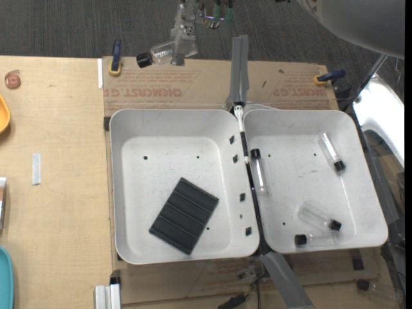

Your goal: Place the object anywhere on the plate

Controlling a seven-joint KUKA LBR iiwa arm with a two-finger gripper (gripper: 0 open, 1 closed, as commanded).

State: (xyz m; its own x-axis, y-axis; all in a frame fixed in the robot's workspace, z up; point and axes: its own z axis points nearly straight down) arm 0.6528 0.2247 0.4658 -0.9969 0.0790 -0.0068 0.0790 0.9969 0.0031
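Clear plastic, in the shape of a small tube with a black cap (159, 54), hung from the tool (183, 44) high above the far edge of the surface, beyond both shallow white bins. The tool's two fingers looked closed around one end of the tube, which stuck out to the view's left with its cap outermost, tilted slightly downward. The ridged black rectangular plate (185, 215) lay flat at a slant in the near part of the left white bin (122, 172), well apart from the tool. Three more clear capped tubes (331, 152) rested in the right white bin (367, 192), one against the divider. By my reading, the pick was done and the carry was in hand. The next move called for bringing the tool toward the camera over the left bin, lowering above the plate, and releasing low enough that the round tube would not roll off the ridges
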